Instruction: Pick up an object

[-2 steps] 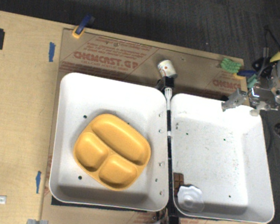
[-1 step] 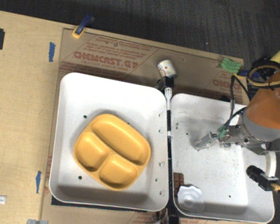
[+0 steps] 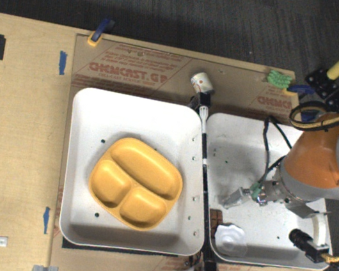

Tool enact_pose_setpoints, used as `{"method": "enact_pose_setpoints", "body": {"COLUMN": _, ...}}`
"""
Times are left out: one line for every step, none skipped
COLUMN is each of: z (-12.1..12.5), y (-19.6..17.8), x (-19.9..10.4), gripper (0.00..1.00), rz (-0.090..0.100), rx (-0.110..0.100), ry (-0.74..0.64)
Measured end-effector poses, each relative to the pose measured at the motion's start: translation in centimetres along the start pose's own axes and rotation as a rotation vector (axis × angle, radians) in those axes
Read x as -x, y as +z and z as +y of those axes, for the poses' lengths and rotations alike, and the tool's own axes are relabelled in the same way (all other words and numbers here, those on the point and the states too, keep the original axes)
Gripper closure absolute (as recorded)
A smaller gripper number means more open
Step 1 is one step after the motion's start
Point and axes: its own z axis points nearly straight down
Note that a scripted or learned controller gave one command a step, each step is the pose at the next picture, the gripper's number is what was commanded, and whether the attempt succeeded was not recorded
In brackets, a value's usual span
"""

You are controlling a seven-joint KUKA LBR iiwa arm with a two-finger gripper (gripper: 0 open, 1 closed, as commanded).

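Note:
A yellow, three-lobed moulded tray (image 3: 136, 182) lies in the middle of the left bin (image 3: 88, 117). In the right bin (image 3: 240, 138), a small whitish clear piece (image 3: 230, 236) rests near the front-left corner. My gripper (image 3: 234, 198) reaches in from the right and points left and down over the right bin's floor. It sits a little above and behind the whitish piece, apart from it. Nothing shows in the gripper.
The arm's orange band (image 3: 313, 160) and grey wrist cover the right half of the right bin, with black cables around them. A black ridge (image 3: 203, 163) separates the two bins. A white knob (image 3: 200, 80) stands behind them on the cardboard.

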Motion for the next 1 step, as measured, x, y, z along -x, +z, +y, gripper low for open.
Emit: {"method": "enact_pose_setpoints", "body": {"z": -4.24, "y": 0.0, "x": -1.82, "gripper": 0.0, "rz": 0.0, "rx": 0.001, "ry": 0.157}}
